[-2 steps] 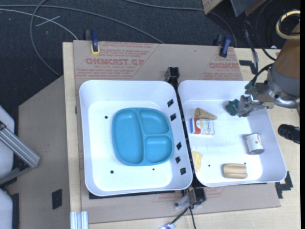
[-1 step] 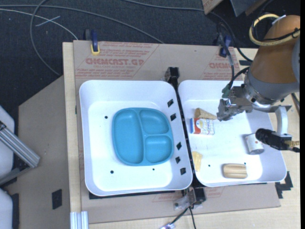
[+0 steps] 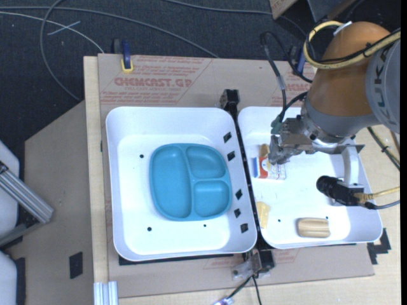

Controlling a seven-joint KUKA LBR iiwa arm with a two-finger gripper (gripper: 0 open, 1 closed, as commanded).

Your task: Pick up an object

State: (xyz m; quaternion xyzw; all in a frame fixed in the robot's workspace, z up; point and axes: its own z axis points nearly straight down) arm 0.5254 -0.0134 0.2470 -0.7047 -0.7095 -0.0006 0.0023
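My gripper (image 3: 277,160) hangs low over the left part of the right bin (image 3: 356,234). Directly beneath and just left of it lies a small flat item (image 3: 263,168) with orange, red, blue and white parts, partly hidden by the gripper. A tan, bread-like roll (image 3: 313,227) lies near the front of the same bin. A small yellowish piece (image 3: 262,214) rests against that bin's left wall.
The left bin (image 3: 127,138) holds a blue divided plate (image 3: 189,181). A black divider with clips (image 3: 236,164) runs between the bins. The arm's orange and grey body (image 3: 346,75) looms over the right bin's back half.
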